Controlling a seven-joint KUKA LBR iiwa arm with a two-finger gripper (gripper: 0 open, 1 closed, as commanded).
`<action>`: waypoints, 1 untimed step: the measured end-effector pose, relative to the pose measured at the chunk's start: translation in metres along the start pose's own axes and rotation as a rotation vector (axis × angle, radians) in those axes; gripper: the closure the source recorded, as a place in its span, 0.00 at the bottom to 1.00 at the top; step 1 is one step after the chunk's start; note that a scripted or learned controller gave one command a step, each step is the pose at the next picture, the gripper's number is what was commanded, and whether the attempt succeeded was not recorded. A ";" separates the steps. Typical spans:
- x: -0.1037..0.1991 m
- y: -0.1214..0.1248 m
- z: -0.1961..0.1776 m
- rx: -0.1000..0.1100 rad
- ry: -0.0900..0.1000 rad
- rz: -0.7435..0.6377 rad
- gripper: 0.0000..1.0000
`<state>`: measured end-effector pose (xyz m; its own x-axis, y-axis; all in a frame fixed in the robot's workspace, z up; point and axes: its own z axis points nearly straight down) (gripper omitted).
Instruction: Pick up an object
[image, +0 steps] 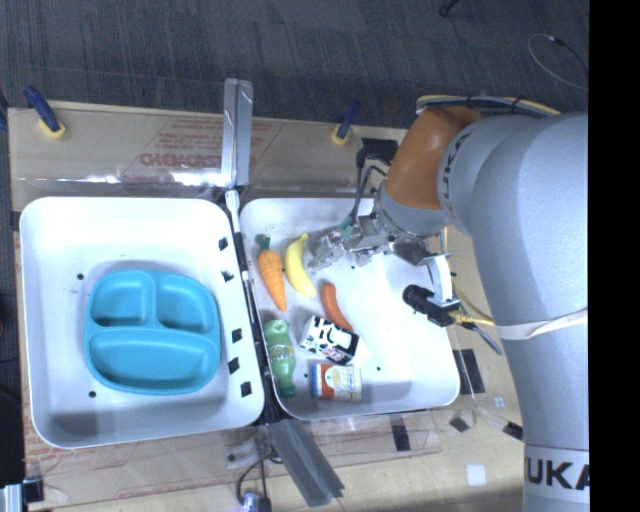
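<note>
claw (335, 247): metallic, grip unclear | beside curved yellow banana (297, 264) | tapered orange carrot (271, 278) | smooth white bin (420, 385)

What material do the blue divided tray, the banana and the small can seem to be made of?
Blue divided tray: probably moulded plastic, with a smooth even colour, rounded compartment edges and a soft sheen.
Banana: likely a plastic toy, uniformly bright yellow and spotless, though the view is too coarse to be sure.
Small can: seems metal with a printed paper or plastic label; the end looks pale and shiny.
</note>
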<state>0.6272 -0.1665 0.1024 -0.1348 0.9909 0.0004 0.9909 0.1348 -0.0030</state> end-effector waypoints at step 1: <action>0.064 -0.039 0.011 0.000 0.000 0.036 0.00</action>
<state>0.5801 -0.1081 0.0916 -0.0987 0.9951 0.0007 0.9951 0.0987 -0.0032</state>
